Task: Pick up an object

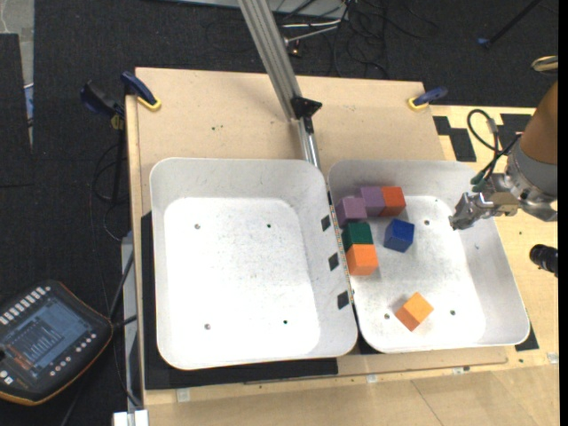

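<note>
Right bin holds a blue cube; gripper nearby, its state I cannot tell.

2 white bins: left bin w/ faint dark speckling, right bin same. In the right: 2 purple blocks, red-orange block, dark green block, orange block, blue block, lighter orange block. Bench tan. Arm grey w/ orange band. Clamps blue & yellow. Floor black.
</note>
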Tool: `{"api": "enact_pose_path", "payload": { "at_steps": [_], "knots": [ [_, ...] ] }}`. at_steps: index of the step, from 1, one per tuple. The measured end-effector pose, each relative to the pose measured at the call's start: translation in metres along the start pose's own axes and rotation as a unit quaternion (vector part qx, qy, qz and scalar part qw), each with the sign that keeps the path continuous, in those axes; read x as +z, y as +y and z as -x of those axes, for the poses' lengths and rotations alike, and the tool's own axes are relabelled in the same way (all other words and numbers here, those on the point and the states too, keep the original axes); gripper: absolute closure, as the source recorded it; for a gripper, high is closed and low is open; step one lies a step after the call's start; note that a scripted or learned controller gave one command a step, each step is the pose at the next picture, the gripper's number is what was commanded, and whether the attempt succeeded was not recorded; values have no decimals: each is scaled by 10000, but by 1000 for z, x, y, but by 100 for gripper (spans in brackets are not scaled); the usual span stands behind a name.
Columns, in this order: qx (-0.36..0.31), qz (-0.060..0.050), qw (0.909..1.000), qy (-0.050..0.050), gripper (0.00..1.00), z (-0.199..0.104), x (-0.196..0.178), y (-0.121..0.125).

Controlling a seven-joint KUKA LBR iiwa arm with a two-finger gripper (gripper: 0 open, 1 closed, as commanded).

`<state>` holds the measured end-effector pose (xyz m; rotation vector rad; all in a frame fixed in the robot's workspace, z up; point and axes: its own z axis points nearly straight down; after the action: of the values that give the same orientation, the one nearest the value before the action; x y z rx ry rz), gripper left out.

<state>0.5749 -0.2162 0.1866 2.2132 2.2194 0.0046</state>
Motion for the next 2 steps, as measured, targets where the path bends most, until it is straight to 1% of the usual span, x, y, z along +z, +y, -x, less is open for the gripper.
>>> {"api": "enact_pose_path", "payload": {
  "at_steps": [1, 2],
  "knots": [
    [-2, 2, 10000, -2, 100, 0, -53, 2],
    [-2, -37, 10000, 10, 100, 0, -39, 3]
  ]
}}
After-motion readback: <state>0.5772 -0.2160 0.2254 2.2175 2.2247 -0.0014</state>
